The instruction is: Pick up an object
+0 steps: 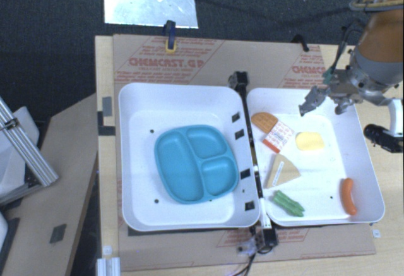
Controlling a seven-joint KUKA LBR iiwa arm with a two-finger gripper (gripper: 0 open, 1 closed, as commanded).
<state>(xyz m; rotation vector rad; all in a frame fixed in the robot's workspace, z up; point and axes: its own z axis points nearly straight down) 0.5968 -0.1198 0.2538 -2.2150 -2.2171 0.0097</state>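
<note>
While the gripper (323, 102) hovers over the right bin (366, 161), jaws apart and holding nothing, crowded cracker (278, 136) and cheese (310, 141) could spoil a clean grab.

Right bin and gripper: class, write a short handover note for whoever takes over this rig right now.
Gripper: hovering over the right bin's far edge, holding nothing.
Right bin items: bread slice, red-and-white packet, yellow block, cheese wedge, green pea pod, sausage.
Left bin: blue divided plate.
Done: nothing picked.
Left: choose an object, descend, grasp, lift.
</note>
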